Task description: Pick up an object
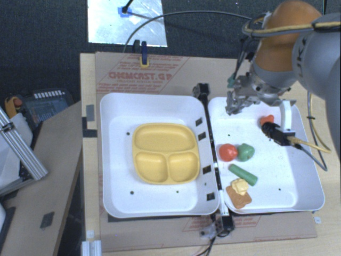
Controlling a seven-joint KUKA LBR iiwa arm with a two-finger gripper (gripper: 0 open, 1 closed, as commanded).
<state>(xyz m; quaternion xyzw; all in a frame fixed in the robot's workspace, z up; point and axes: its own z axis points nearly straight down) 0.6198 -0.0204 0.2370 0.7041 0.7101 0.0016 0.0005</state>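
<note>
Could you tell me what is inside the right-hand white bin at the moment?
The right bin holds a red ball, green ball, green cylinder and orange-yellow piece. The claw covers its far corner.

The grey arm point(319, 57) is reaching in from the right side of the camera view, with its orange band point(282, 33) sitting above the wrist. The wrist is pointing downward and toward the left. The gripper point(234, 109) is hanging at the lower left end of the wrist assembly, its tips pointing down.
</note>
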